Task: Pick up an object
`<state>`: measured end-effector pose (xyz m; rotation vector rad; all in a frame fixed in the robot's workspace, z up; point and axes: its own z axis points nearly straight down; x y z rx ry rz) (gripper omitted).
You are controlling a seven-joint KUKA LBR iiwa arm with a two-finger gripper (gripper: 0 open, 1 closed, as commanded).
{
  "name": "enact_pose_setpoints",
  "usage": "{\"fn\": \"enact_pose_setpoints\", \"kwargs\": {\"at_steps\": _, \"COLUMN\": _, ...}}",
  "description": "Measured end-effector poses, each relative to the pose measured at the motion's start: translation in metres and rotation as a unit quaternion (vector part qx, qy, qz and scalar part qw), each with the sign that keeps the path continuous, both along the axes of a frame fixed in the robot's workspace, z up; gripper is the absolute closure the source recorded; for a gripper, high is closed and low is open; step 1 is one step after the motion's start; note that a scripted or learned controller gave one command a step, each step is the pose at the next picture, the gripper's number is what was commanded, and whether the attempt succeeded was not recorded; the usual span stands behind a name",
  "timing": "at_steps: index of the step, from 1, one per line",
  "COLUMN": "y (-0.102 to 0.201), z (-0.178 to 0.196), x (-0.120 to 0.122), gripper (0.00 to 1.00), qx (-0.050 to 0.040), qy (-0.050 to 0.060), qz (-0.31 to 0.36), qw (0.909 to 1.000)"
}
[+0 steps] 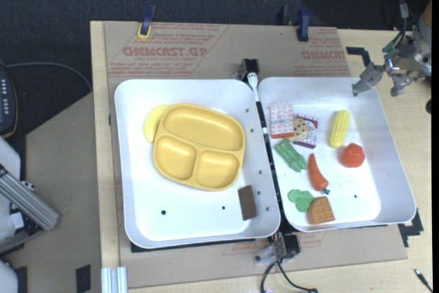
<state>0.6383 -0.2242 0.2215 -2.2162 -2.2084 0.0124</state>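
Note:
The right bin (391,168) holds several toy foods: a yellow corn cob (339,128), a red tomato (352,155), an orange-red carrot (317,173), a green pod (291,154), a green leafy piece (300,198), a brown waffle (320,211), a pink-and-white box (280,120) and a purple packet (306,131). My gripper (381,84) hangs over the far right corner of that bin, above and to the right of the corn. Its two fingers are spread apart, open, with nothing between them.
In the left bin (130,168) lie a yellow divided plate (199,146), a yellow piece (152,121) tucked at its left edge, and a small brown block (247,202) near the front right. Clamps (145,27) sit along the far edge of the bench.

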Motion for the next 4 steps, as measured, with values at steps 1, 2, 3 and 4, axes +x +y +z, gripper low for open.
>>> {"fn": "enact_pose_setpoints", "kwargs": {"at_steps": 1, "y": 0.001, "z": 0.01, "x": 0.003, "gripper": 0.0, "qx": -0.0019, "qy": -0.007, "qz": 0.002, "qw": 1.0}}
{"fn": "enact_pose_setpoints", "kwargs": {"at_steps": 2, "y": 0.005, "z": -0.053, "x": -0.001, "gripper": 0.0, "qx": -0.0008, "qy": -0.004, "qz": 0.002, "qw": 1.0}}
{"fn": "enact_pose_setpoints", "kwargs": {"at_steps": 3, "y": 0.003, "z": -0.114, "x": 0.0, "gripper": 0.0, "qx": 0.0001, "qy": -0.006, "qz": 0.002, "qw": 1.0}}
{"fn": "enact_pose_setpoints", "kwargs": {"at_steps": 4, "y": 0.009, "z": -0.136, "x": 0.002, "gripper": 0.0, "qx": 0.0027, "qy": -0.008, "qz": 0.004, "qw": 1.0}}
